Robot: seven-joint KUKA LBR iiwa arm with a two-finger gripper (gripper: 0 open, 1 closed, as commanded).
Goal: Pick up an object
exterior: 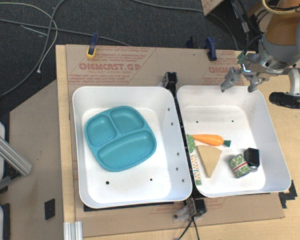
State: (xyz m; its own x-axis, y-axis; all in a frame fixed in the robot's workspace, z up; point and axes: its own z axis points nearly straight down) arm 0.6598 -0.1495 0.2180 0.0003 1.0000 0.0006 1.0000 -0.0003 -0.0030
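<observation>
Orange carrot [208,139] touches tan wedge [209,159]; green can [238,165] beside black block [252,157].

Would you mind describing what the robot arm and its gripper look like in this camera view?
The arm is grey, with a rounded orange band above its wrist. Below that sits a paler grey metal wrist flange with a small teal-green fitting on its side. The gripper has two slim grey metal fingers that splay outward. Dark cables run beside the arm at the upper right.
</observation>
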